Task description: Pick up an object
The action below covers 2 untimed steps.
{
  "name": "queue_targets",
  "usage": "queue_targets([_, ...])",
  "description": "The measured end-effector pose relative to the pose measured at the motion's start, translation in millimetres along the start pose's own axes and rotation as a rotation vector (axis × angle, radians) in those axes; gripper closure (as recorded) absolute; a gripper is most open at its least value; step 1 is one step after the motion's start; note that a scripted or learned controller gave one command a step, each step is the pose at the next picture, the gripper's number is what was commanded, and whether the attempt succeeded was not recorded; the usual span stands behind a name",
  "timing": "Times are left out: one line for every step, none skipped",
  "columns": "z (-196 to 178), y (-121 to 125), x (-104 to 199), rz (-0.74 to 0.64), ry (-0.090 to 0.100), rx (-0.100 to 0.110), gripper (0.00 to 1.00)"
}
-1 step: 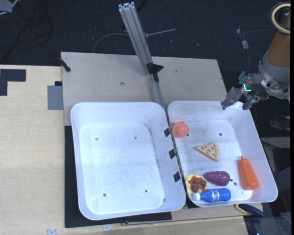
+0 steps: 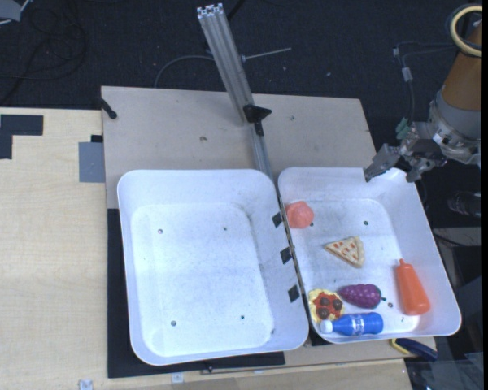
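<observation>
Nearest, a blue bottle (image 2: pixel 356 324) lies at the right bin's (image 2: pixel 427 222) front edge, beside grapes (image 2: pixel 362 295), an orange bottle (image 2: pixel 411 288), pizza (image 2: pixel 346 250) and a pink ball (image 2: pixel 300 214). Gripper (image 2: pixel 397 163) hovers over the bin's far right corner, fingers spread, holding nothing.

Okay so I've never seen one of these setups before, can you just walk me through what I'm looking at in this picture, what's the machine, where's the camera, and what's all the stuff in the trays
One camera looks down at a slant on a bench bearing two shallow white bins. The machine at the upper right is a robot arm, grey with an orange band; its gripper hovers over the far corner of the right bin, with nothing seen between its fingers. That bin holds toy food: a pink ball by the divider, a pizza slice, an orange bottle, purple grapes, a small round yellow and red piece and a blue bottle. The left bin sits beside it. A metal rail slants behind them.
</observation>
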<state>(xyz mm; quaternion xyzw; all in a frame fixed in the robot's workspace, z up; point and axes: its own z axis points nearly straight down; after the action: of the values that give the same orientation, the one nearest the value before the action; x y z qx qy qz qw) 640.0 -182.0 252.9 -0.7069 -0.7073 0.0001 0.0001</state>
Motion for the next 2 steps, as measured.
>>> queue_targets([45.2,-7.3,1.6,0.000,0.001,0.004,0.00])
queue_targets([89.2,-9.6,-2.6,0.000,0.001,0.004,0.00])
